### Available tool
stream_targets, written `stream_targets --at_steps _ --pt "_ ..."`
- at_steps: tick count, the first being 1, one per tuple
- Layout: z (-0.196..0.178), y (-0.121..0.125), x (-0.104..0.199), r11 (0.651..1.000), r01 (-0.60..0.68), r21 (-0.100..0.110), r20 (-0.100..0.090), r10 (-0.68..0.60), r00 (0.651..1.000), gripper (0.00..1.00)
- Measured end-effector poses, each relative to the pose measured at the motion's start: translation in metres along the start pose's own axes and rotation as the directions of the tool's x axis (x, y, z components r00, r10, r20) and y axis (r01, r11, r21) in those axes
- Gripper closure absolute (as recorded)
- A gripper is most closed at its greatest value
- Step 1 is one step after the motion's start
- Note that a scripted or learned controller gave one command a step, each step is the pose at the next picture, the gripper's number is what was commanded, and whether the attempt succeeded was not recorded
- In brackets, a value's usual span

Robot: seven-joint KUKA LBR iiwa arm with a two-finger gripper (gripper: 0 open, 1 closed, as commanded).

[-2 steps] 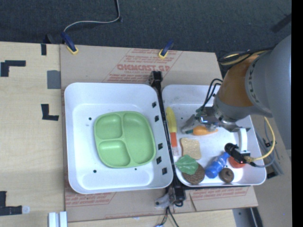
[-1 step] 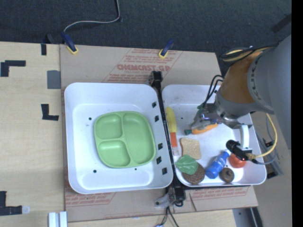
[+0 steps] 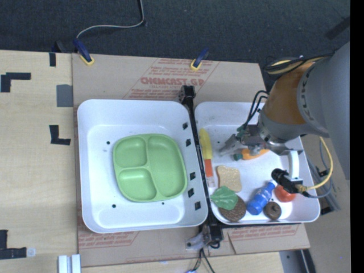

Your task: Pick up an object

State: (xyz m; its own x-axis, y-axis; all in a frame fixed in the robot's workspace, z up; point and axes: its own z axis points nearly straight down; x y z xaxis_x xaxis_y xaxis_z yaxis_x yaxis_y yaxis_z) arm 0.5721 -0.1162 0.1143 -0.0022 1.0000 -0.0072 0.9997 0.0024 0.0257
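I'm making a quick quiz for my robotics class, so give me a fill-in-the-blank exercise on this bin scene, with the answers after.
1. The green divided plate lies in the ____ bin.
2. That plate has ____ compartments.
3. The slice of toast lies in the ____ bin, beside the yellow-and-orange marker.
4. The pincer hangs over the ____ bin.

Missing words: left; three; right; right.

Red printed lettering on the flat brown cardboard sheet, beyond the bins on the far side, read "CHEMCAST GP"; smaller lines beneath were illegible.
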Motion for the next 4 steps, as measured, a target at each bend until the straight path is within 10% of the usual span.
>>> stream_targets --at_steps 1,2,3,4 --pt "-0.075 0.011 -0.046 1.0 -0.002 0.025 -0.005 0.002 1.0 0.0" --pt "-0.05 0.009 -0.056 1.0 -0.002 0.028 -0.006 0.002 1.0 0.0" --pt "0.028 -0.05 -0.06 1.0 -0.002 0.026 -0.007 0.002 1.0 0.0" --pt "0.028 0.009 -0.029 1.0 0.0 0.02 -0.005 0.0 1.0 0.0"
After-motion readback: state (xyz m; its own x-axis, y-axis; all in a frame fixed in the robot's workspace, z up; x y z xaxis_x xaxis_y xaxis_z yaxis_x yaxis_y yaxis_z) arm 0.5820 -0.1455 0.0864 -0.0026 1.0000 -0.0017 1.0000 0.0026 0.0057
